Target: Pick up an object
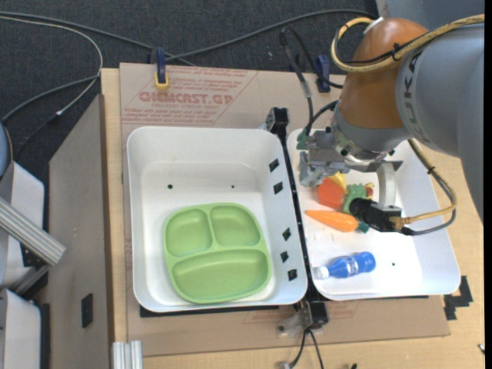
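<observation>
In the right bin (430,271) lie an orange carrot (332,220), a red-orange toy piece (332,191) with a green piece (358,196) beside it, and a small blue bottle (347,265) near the front. My gripper (346,181) hangs low over the bin's back half, directly above the red-orange and green pieces. The wrist hides part of both pieces. I cannot make out anything held in the gripper.
The left bin (146,206) holds a green divided plate (217,250) at its front. A row of black clips runs along the wall between the bins (290,206). Cables trail over the cardboard behind the bins.
</observation>
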Robot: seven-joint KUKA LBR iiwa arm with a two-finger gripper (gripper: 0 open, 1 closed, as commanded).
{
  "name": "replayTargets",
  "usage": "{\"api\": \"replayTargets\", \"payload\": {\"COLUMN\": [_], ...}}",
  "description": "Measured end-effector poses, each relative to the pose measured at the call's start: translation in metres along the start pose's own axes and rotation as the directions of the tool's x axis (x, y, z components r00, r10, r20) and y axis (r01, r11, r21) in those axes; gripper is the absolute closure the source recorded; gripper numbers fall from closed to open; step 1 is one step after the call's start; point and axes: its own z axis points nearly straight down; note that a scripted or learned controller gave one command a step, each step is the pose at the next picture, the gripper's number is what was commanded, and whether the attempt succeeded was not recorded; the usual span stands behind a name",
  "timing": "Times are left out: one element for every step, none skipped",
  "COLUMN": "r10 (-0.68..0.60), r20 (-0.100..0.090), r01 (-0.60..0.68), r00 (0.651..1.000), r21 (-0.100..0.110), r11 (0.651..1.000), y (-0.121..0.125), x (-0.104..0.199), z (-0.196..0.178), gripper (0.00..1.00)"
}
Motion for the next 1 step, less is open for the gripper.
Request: {"api": "replayTargets", "payload": {"r10": [-0.001], "r20": [-0.001], "r01": [0.001], "r00": [1.000], "r21": [0.000], "r11": [1.000], "y": [0.0224], "x": [0.0490], "z": [-0.0121], "gripper": [1.00]}}
